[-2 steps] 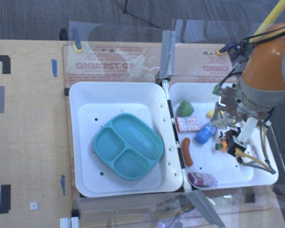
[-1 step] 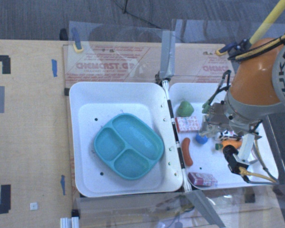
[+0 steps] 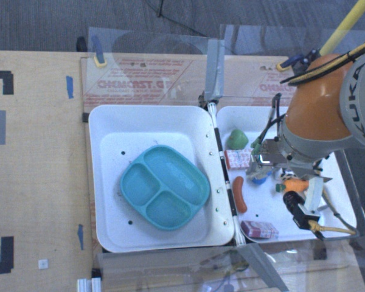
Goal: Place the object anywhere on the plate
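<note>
The arm's wrist hangs over the right bin [image 3: 340,221], and the gripper [image 3: 263,166] sits low among the items there; from above, its own body hides the tips, so I cannot tell whether it is wide, narrow or holding anything. The turquoise plate [image 3: 165,187], one piece with three compartments, lies alone in the left bin [image 3: 103,163], and every candidate object is across the divider from it. Counted outward from the plate: one red sausage [image 3: 239,194] just past the divider, one small red-and-white packet [image 3: 238,159] up beside it, one green rounded piece [image 3: 236,139] farther back, one flat dark-red box [image 3: 258,229] toward the front, and one orange piece [image 3: 295,185] partly under the wrist. A bluish bit shows beneath the gripper, too hidden to name. Which of these is meant I cannot say; the gripper is nearest the packet and the bluish bit. All look like light toy items. The sausage seems smooth and apt to roll, best pinched across its middle; the packet should take a grip on its flat sides.
</note>
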### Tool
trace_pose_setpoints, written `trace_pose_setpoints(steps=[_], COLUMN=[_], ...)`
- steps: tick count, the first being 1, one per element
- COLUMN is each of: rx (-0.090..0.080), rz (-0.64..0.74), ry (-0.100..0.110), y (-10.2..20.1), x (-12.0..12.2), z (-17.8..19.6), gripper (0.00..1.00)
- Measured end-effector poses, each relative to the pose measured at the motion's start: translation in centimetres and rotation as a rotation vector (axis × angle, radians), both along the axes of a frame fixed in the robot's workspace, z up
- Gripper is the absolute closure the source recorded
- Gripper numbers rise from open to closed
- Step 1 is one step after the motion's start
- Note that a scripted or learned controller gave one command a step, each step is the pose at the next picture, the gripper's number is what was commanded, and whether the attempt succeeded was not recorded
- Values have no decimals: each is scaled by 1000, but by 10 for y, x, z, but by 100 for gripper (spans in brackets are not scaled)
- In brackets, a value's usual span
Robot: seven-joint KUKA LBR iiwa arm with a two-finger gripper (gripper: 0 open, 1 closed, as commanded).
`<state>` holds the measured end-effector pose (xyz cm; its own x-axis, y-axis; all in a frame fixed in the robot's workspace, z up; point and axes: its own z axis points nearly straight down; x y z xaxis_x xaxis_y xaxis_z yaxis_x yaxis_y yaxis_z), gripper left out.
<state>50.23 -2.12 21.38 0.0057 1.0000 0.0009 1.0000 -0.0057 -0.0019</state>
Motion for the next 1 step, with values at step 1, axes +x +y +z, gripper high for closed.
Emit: trace_pose_setpoints(steps=[1], rx=[0], rz=[42], ry=[3], y=[30], x=[-20], z=[-4], gripper=[100])
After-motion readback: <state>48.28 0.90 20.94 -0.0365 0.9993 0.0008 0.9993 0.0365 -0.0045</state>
